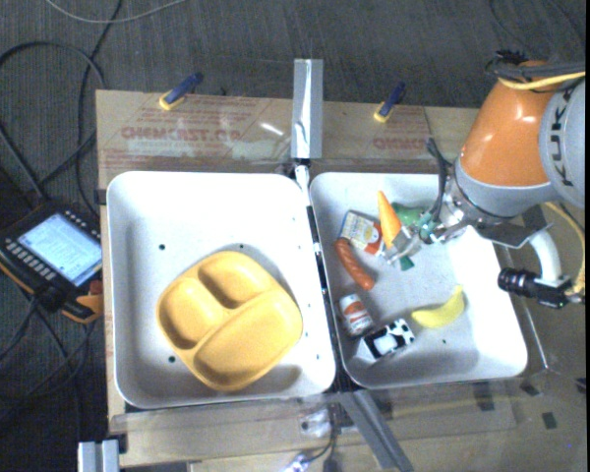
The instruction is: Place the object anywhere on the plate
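Plate (230, 320), one, in left bin (138, 205); roughly seven toys in right; claw (425, 226) grip unclear

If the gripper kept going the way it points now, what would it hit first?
Probably the carrot: the gripper reaches leftward and down in the right bin, its tip right beside the carrot. Depth is unclear; it may already be touching.

The arm (531, 155) was a bulky, rounded body: a glossy orange dome sat above a smooth grey collar, and dark lettering ran up the pale grey casing at the frame's right side. A white curved piece and a short black cylinder (516, 281) stuck out beneath it. Thin cables ran down to the small, greenish-tipped gripper (418, 232).
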Robot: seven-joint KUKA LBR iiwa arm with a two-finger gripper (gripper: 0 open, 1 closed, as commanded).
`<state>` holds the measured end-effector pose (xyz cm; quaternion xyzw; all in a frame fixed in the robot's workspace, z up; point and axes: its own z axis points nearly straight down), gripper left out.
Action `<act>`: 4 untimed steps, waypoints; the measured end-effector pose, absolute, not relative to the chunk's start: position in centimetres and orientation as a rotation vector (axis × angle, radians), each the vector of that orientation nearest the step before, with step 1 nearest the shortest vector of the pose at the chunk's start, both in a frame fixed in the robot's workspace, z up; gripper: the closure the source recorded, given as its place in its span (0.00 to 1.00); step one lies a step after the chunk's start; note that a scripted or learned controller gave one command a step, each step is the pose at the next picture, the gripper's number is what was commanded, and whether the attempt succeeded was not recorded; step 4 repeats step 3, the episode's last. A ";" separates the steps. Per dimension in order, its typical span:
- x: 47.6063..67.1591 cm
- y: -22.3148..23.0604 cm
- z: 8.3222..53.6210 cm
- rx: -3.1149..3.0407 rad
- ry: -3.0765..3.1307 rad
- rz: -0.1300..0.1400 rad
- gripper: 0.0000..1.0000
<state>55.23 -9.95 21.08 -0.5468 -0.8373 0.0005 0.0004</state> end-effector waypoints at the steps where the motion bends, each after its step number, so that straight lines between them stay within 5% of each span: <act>1: 51.2 -4.6 18.2 -1.640 -2.675 0.002 1.00; 2: 48.9 3.5 18.3 -1.567 -2.719 0.003 1.00; 3: 48.9 3.5 18.3 -1.567 -2.718 0.002 0.00; 4: 48.9 3.5 18.3 -1.567 -2.718 0.002 0.00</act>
